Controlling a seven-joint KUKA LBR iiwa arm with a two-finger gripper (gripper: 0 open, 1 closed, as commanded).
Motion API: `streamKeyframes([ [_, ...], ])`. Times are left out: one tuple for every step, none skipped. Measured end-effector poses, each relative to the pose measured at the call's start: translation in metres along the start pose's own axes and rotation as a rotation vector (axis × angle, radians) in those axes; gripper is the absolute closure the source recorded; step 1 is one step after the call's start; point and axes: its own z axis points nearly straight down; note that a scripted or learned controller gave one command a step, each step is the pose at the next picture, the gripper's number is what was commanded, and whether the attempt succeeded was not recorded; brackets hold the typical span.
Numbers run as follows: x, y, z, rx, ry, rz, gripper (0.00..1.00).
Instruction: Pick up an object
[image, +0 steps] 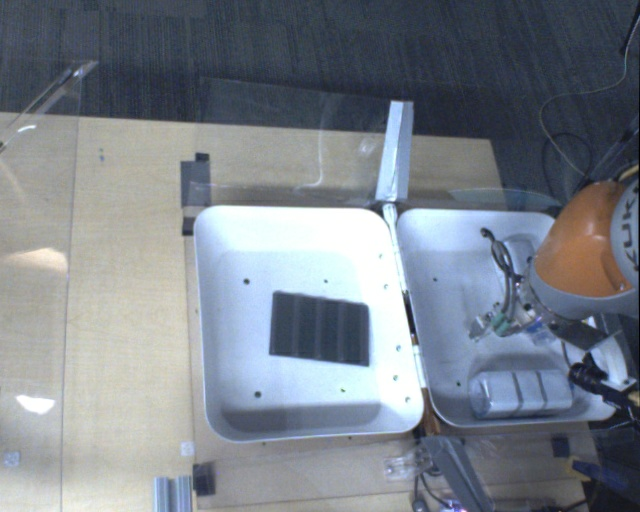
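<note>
Pale wood bench, two shallow white bins side by side. All positions taken from the divider where the two bins met.

Left of the divider: left bin held a dark ribbed rectangular pad, lying flat near the bin's middle. Long axis ran roughly left-right, slightly skewed; ribs ran across it, front to back.

Right of the divider: right bin held a grey block, lying flat at the near wall, well right of the divider. Long axis roughly left-right, right end tipped a little toward the far side; shallow grooves split its top into segments. It read as the nearest candidate for the pick.

Further right of the divider: gripper hung low over the right bin's floor, just beyond the grey block on the far side, apparently apart from it. The wrist wiring blurred it too much to judge its closure; nothing visible was in its grasp. Above it, the orange band of the arm.

Risks, as judged: the block sat tight to the near wall, so a descent might jam between block and rim, or push the block instead of straddling it. A grip along the long axis could be too wide; across the short axis seemed safer. The smooth rounded top could slip.
</note>
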Motion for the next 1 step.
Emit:
streamKeyframes([
  [0.0163, 0.0488, -0.0435, 0.019, 0.006, 0.031, 1.00],
])
